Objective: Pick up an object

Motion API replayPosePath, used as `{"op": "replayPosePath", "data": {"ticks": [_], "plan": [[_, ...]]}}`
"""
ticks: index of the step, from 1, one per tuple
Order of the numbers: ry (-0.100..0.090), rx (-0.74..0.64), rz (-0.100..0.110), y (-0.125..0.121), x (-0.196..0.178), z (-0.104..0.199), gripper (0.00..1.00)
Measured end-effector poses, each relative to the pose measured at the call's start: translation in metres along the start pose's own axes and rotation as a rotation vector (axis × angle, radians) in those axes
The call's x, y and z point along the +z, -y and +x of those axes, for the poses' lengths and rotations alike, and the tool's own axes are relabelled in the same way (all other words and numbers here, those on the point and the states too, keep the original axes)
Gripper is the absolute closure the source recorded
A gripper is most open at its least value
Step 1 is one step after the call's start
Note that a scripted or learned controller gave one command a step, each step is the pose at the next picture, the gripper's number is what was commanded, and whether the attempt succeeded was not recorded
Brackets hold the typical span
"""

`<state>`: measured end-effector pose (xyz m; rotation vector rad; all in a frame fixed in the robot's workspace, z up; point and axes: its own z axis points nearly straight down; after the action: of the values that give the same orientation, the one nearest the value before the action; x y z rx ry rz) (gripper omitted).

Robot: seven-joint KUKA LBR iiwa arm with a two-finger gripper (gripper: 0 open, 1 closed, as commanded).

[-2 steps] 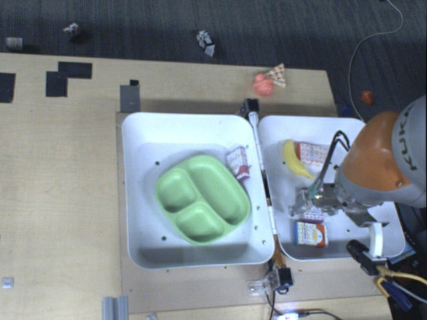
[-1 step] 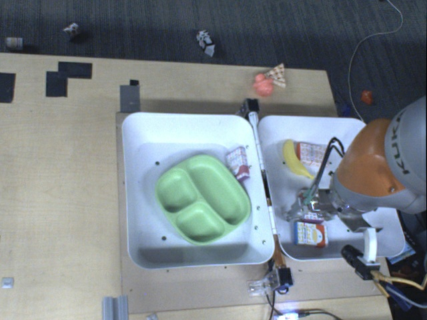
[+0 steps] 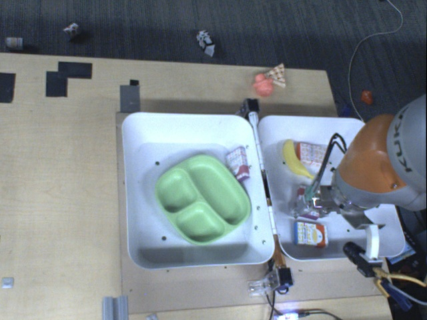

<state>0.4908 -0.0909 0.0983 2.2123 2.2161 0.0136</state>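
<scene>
The pincer is hanging low inside the right bin, near that bin's middle, at the end of the grey arm with its orange band reaching in from the right. Its metal tip is blurring into the white floor, so I cannot tell whether it is released or clenched, and nothing is visibly sitting between its tips.

Just below it, a small carton with an orange and blue face is lying flat by the bin's near wall. Above it, a yellow banana is lying slantwise, and a red and white packet is resting right beside the banana toward the far wall. A dark cable is looping over the packet toward the wrist.

In the left bin, a green divided plate is sitting tilted across the middle, and a small red and white wrapper is touching its upper right edge.

Farther out on the counter, a pink ball is lying beyond the bins, near the counter's far edge.
</scene>
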Motion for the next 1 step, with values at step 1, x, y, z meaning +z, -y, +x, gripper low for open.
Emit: {"op": "replayPosePath", "data": {"ticks": [1], "plan": [[-0.002, -0.002, 0.009, 0.0018, -0.0865, 0.0540, 1.00]]}}
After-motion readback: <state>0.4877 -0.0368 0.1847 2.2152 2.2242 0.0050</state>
